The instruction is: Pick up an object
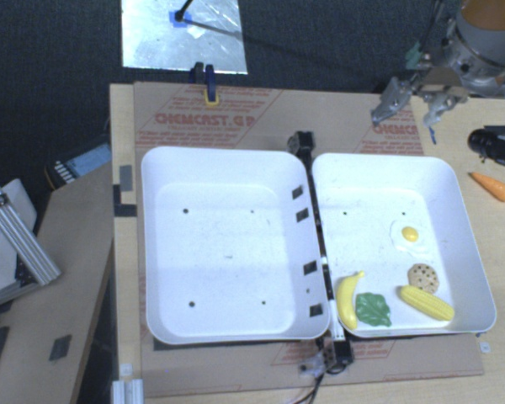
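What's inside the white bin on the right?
In the right white bin lie a fried egg toy, a round cookie, a yellow corn cob, a yellow banana and a green leaf. Whatever is beneath them is covered.

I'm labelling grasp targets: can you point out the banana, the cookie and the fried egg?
banana (348,301): camera view, middle of its curved yellow body.
cookie (422,277): camera view, centre of the round brown disc.
fried egg (409,235): camera view, on the yellow yolk.

A single fixed camera is looking down at a slant from above the worktop (236,108), standing far enough back to be taking in both white bins side by side. The left bin (223,162) is sitting near centre, the right bin (379,167) toward the right, and the arm (480,23) is entering from the upper right.
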`<state>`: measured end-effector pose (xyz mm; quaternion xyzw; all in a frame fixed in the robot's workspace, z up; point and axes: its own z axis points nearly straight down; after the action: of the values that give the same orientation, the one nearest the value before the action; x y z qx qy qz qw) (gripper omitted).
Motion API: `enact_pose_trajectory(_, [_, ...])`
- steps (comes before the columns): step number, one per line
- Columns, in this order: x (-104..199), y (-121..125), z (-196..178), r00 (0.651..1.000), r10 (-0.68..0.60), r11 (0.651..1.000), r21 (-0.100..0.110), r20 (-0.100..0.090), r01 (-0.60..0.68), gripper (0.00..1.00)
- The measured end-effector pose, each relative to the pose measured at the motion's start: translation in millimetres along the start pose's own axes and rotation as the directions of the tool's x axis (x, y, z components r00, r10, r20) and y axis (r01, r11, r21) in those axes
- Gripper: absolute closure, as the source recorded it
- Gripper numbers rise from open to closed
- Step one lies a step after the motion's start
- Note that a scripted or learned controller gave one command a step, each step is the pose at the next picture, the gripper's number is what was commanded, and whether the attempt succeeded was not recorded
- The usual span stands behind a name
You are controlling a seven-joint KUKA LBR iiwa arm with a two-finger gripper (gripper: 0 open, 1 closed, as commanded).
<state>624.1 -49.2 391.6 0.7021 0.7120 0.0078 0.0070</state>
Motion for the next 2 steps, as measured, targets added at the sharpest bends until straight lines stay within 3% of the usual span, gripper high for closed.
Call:
enact_pose_trajectory(1, [61, -55, -54, 1.000, 0.002, 1.000, 0.014, -0.002, -0.002, 0.00])
enact_pose_trajectory(2, [112, -136, -149, 1.000, 0.002, 1.000, 0.009, -0.003, -0.002, 0.00])
